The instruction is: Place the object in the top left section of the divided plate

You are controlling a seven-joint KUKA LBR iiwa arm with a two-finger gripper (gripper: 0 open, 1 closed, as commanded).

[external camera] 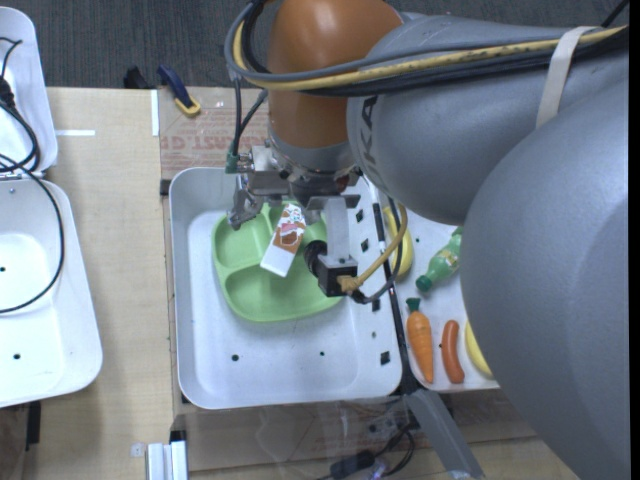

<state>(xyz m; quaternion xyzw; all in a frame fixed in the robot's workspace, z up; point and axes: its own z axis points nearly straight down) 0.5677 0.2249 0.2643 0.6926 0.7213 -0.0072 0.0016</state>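
my arm (480, 148) is reaching in from the right, its orange band (320, 48) sitting above the wrist, and my gripper (285, 218) is pointing down with fingers closing on a carton (284, 240).

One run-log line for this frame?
gripper over green divided plate | white carton hangs below it | not yet released

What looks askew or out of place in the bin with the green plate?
The small white carton with a red label hangs tilted under the gripper, over the green divided plate rather than lying flat in a section. The plate sits at a slant inside the white bin. Nothing looks spilled or damaged.
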